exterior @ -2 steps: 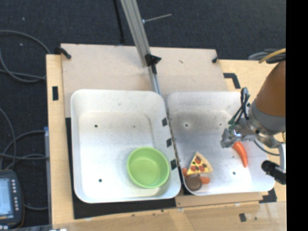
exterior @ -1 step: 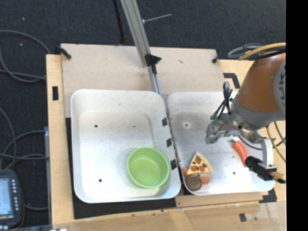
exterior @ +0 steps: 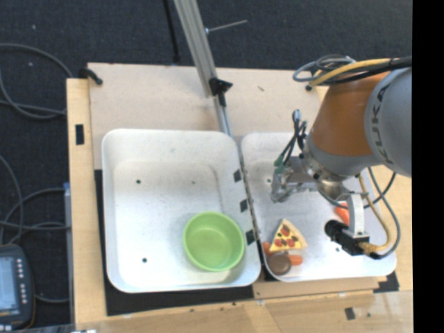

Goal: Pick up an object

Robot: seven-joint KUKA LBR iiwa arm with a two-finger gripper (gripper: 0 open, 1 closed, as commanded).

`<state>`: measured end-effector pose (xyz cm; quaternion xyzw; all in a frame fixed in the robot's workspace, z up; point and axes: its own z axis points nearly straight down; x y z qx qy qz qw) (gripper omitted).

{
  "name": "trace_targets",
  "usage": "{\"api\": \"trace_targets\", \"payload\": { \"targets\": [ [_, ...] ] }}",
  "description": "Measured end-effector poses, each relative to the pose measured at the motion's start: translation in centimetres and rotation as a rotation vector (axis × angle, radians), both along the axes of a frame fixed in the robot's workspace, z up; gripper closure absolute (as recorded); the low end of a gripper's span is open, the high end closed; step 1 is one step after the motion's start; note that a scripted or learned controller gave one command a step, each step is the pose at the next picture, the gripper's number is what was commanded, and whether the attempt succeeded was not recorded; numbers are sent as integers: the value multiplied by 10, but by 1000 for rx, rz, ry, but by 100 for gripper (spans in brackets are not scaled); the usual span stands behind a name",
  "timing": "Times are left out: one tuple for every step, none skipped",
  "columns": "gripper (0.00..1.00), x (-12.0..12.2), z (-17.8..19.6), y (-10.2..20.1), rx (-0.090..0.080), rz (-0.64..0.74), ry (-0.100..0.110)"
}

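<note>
My gripper [exterior: 279,189] hangs over the left part of the right bin [exterior: 257,148], below the orange band of the arm [exterior: 347,120]. A toy pizza slice [exterior: 287,236] lies in that bin, a little below and to the right of the gripper and apart from it. A brown round piece [exterior: 279,263] and a small orange piece [exterior: 297,259] rest at the bin's front edge. Another orange object [exterior: 340,211] peeks out from under the arm. A green bowl [exterior: 214,241] sits in the front right corner of the left bin [exterior: 139,165].
A slanted metal pole [exterior: 201,47] rises from between the two bins at the back. Cables and a black connector [exterior: 347,241] hang from the arm over the right bin's front right.
</note>
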<state>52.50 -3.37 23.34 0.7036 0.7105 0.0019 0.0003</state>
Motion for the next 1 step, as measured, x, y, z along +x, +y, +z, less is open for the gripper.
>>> {"api": "trace_targets", "payload": {
  "targets": [
    [100, 9, -8, 56, -1, -1, 2]
  ]
}}
